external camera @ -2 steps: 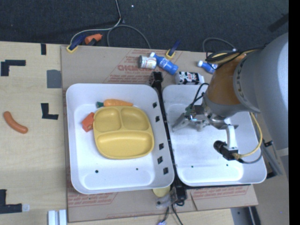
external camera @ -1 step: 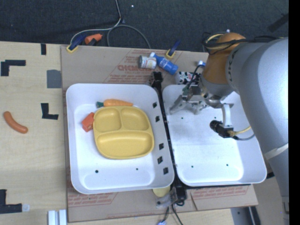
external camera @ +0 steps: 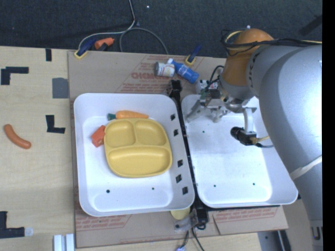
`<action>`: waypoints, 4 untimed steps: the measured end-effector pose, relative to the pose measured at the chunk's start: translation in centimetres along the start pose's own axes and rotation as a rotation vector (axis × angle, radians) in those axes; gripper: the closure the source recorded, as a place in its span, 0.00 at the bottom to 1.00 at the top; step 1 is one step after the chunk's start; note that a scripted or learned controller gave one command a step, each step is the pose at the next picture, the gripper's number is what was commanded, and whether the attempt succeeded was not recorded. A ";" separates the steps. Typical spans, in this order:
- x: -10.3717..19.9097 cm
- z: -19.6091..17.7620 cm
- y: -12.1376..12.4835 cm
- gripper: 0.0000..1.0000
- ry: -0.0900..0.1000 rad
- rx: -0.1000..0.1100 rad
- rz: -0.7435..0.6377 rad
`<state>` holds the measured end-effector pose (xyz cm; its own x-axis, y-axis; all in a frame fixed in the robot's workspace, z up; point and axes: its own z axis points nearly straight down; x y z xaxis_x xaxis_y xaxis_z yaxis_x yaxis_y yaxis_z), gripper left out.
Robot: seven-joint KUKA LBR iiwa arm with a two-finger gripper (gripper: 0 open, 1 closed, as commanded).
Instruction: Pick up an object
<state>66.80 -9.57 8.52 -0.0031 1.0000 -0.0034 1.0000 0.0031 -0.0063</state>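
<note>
Gripper (external camera: pixel 207 109) hangs low over the far left corner of the right bin (external camera: pixel 235 182); whether it grips anything I cannot tell. 2 white bins sit side by side. In the left bin (external camera: pixel 89 192) lie 1 yellow divided plate (external camera: pixel 138 147), 1 toy carrot (external camera: pixel 130 115) touching the plate's far edge, and 1 small orange piece (external camera: pixel 98 136) at its left. Beyond the bins, 1 blue-and-white bottle (external camera: pixel 177 69) lies on the cardboard. 1 sausage-like toy (external camera: pixel 17 136) lies well apart on the bench, far left.

Single fixed camera above bench (external camera: pixel 36 156), slanted down, moderately near, covering both bins (external camera: pixel 84 156).
</note>
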 end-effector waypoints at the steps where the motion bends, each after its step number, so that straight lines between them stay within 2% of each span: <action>1: -0.1 0.0 0.0 0.00 0.000 -0.003 0.002; 2: -8.7 -0.2 -0.9 0.00 0.000 -0.009 0.008; 3: -0.6 -0.1 -6.5 0.00 0.002 -0.009 -0.002; 4: 0.0 -1.1 0.3 0.00 0.003 -0.011 0.000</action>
<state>67.08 -9.52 9.61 -0.0034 1.0000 -0.0005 1.0000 0.0034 0.0050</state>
